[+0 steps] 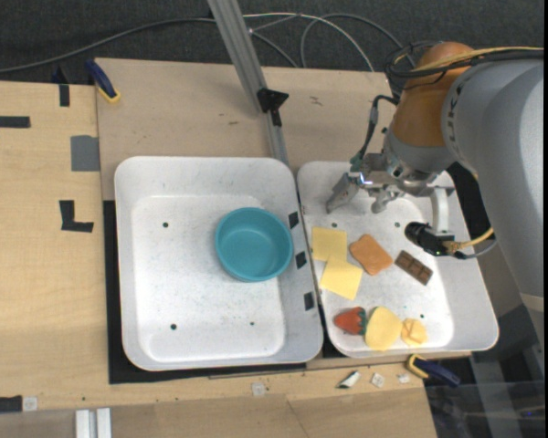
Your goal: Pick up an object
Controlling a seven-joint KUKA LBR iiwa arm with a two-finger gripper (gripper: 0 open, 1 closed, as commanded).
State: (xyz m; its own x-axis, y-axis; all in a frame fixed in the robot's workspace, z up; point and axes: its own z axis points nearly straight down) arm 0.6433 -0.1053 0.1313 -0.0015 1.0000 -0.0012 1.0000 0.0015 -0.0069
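Lying at the near edge of the right shallow white bin are a red-and-green toy vegetable and yellow pieces. Farther in sit two yellow cheese-like squares, an orange slab and a brown chocolate block. The gripper hovers beyond them, fingers spread wide, holding nothing. Judgement: no grasp is made yet; descent, closure and lift remain. The round blue bowl occupies the left bin.

A pale wooden bench spreads away from the gripper's far side, marked with black tape pieces and a grey patch. Beyond the gripper lies dark carpet crossed by cables. A slanted metal pole rises just beside it. Blue-and-yellow clamps grip the bench edges.
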